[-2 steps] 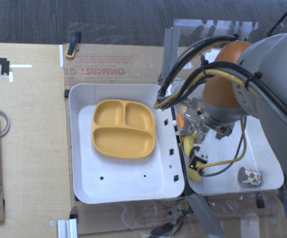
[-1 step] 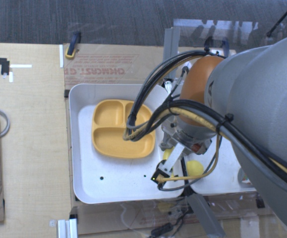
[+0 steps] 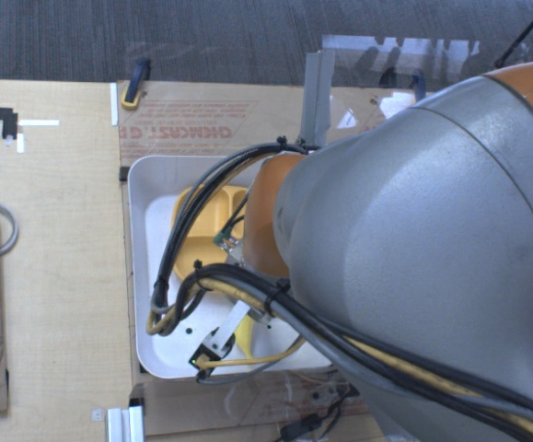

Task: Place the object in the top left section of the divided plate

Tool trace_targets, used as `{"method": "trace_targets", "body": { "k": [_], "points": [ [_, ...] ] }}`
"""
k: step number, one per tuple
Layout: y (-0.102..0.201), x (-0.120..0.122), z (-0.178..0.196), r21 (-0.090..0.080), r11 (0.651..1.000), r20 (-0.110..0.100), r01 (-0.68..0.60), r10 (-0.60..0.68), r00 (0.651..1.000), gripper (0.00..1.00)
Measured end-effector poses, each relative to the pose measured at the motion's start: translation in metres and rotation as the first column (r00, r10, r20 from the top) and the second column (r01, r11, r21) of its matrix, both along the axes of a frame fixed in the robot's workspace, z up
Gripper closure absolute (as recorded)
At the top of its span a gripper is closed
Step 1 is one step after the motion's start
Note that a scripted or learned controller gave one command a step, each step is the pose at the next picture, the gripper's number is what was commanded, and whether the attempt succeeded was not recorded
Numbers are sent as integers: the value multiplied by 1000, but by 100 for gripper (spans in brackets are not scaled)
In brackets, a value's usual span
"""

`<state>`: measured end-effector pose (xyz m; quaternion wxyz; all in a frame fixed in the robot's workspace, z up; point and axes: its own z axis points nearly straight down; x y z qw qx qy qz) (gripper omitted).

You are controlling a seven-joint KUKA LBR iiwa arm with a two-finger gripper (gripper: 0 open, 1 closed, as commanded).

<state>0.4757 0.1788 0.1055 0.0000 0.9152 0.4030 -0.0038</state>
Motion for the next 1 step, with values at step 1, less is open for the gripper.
{"method": "trace_targets", "body": {
  "k": [1],
  "points": [
    [-2,-4,-2,-3,1000,-15,2,-2,1000,0]
  ]
}}
